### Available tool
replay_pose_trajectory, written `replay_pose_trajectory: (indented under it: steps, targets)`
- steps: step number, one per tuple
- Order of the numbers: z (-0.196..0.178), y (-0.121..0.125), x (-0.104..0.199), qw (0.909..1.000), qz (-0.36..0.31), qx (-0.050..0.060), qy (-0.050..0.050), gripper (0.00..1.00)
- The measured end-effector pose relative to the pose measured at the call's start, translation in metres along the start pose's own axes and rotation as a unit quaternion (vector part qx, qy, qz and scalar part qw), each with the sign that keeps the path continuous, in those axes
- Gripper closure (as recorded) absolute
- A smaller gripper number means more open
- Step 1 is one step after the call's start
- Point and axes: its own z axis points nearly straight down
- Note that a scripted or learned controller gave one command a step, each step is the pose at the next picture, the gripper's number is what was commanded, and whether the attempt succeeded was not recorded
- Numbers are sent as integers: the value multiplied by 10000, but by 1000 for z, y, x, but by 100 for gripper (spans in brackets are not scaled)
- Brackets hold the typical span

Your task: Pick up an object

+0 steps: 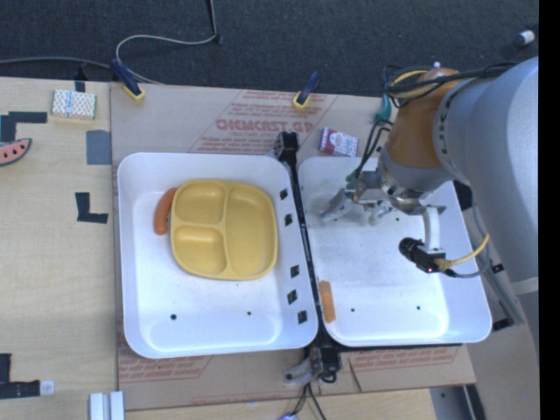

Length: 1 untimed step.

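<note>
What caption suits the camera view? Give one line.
Gripper hovers over the right bin; yellow tray and orange toy sit in the left bin.

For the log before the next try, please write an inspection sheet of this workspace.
Surface: two white bins, left bin and right bin, on cardboard on a wooden bench.
Job's things: yellow divided plate and orange sausage beside it in the left bin; small orange piece at the right bin's left edge.
Clutter: small red packet, patterned sponge, black tape marks.
Hand: low over the right bin, holding nothing seen.
Cables: black cable behind the bench; yellow cable at the arm.
Surroundings: dark carpet.
</note>
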Motion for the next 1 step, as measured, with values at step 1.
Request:
replay_pose_trajectory:
  steps: [1]
  targets:
    - [28, 18, -1, 10000, 4, 5, -5, 0]
